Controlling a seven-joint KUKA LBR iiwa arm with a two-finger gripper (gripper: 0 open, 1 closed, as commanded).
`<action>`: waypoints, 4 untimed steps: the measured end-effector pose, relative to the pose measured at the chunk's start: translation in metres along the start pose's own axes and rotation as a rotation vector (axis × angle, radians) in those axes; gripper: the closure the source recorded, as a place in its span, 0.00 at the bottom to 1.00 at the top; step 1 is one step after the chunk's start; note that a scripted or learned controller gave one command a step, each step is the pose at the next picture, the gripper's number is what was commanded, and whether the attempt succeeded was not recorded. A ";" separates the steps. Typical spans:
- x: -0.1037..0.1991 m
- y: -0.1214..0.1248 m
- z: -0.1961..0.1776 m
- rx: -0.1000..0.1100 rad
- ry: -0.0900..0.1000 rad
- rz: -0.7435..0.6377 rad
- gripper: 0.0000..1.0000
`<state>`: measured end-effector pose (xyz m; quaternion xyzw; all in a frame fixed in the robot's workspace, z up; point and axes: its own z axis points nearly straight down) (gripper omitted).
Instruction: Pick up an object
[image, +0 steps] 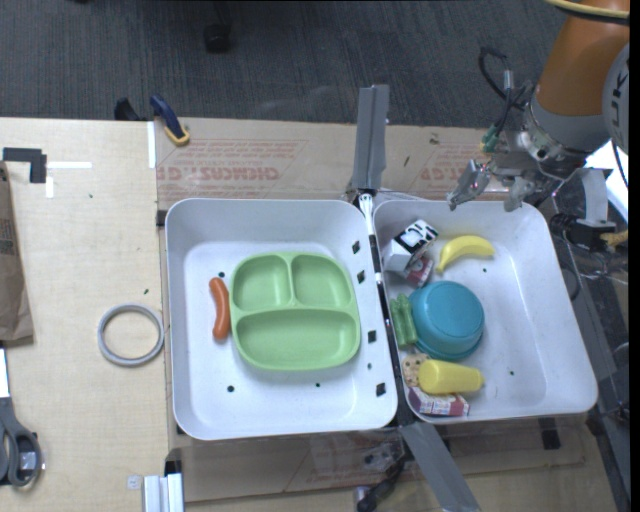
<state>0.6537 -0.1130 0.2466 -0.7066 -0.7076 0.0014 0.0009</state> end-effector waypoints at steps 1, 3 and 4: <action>0.012 0.000 -0.088 -0.002 -0.002 -0.128 0.00; -0.094 -0.061 -0.097 0.000 0.000 -0.020 0.00; -0.075 -0.022 -0.195 -0.002 -0.001 -0.022 0.00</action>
